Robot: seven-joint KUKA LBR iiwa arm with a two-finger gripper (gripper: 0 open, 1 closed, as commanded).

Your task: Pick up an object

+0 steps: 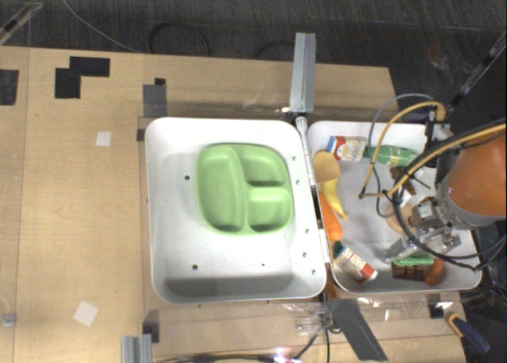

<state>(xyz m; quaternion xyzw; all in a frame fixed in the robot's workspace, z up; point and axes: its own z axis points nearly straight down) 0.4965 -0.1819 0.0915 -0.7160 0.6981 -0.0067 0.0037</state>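
— Which object is it going for?

— My guess is the small green-and-brown block (413, 266) at the near edge of the right bin (358, 219), with a reddish piece (435, 272) touching its right end. The gripper (424, 234) hangs just above and behind that block, in the bin's near right corner.

— Is anything held?

— Nothing that I can see between the fingers. Whether they stand apart or together I cannot tell; cables and metal parts blur together there.

— So which step is this?

— I judge it the approach, or the last of the descent, before any grasp. No object is lifted.

— What else lies in that bin?

— Along its left wall, a tan rounded item (325, 166), a yellow banana-like piece (333, 199) and an orange carrot shape (333, 227). Near the front left, a small red-and-white package (353, 263). At the far wall, a little carton (346, 147) and a green bottle (394, 155).

— And the left bin?

— The left bin (170, 219) holds a green divided tray (242, 187), well apart from the arm. Both bins sit on the counter (71, 219).

— What does the next move call for?

— Lining up over the block, going down straight, and closing without catching the bin wall or the reddish piece beside it.
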